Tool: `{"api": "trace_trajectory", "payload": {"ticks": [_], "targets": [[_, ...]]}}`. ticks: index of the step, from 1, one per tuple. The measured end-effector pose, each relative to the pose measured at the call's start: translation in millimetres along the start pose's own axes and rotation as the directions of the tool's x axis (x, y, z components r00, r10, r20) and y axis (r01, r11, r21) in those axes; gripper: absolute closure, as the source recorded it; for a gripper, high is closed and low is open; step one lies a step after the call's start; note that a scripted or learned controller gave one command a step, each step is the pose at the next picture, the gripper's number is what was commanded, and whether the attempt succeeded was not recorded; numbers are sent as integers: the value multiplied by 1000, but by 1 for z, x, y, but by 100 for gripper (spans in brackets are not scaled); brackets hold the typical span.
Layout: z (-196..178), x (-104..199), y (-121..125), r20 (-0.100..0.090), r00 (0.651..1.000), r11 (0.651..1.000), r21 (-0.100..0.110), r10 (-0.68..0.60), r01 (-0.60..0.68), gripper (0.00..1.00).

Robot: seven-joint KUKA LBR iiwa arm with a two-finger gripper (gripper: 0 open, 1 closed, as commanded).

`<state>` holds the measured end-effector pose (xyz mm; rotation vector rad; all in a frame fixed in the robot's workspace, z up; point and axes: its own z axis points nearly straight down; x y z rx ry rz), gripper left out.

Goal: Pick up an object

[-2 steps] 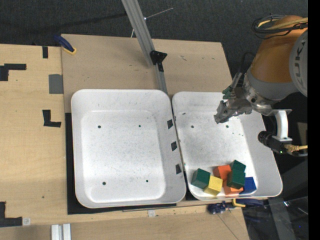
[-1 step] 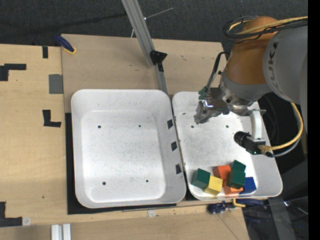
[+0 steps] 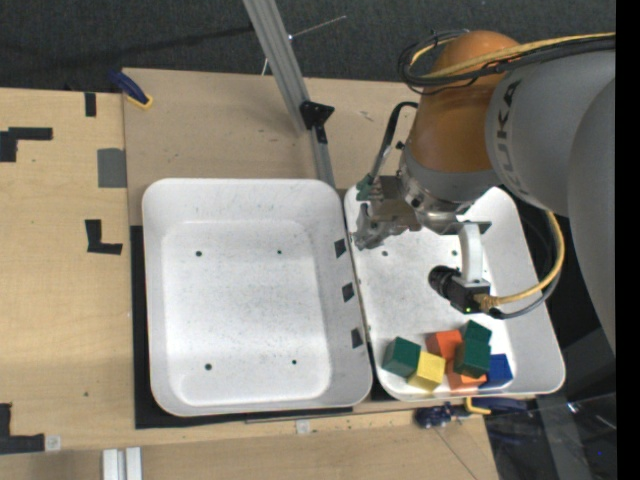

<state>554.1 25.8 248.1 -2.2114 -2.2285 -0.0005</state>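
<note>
Several small blocks lie huddled in the near corner of the right bin (image 3: 400, 293): a green block (image 3: 403, 356), a yellow block (image 3: 430, 370), an orange block (image 3: 446, 344), a dark green block (image 3: 477, 345) and a blue block (image 3: 498, 370). My gripper (image 3: 372, 223) hangs over the far left part of the right bin, near the wall shared with the left bin. It is well away from the blocks, and I see no object at it. The grey and orange wrist hides the far part of the right bin.
The left bin (image 3: 152, 208) sits beside the right one. A slanted metal pole (image 3: 280, 48) with a black clamp (image 3: 317, 115) stands behind the bins. A black fitting with a yellow cable (image 3: 452, 284) hangs off the wrist. Black tape marks dot the bench at left.
</note>
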Motion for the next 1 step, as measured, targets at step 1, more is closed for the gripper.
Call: {"api": "trace_trajectory", "payload": {"ticks": [1], "targets": [[10, 57, 8, 1, 1000, 1000, 1, 1, -1, 100]]}}
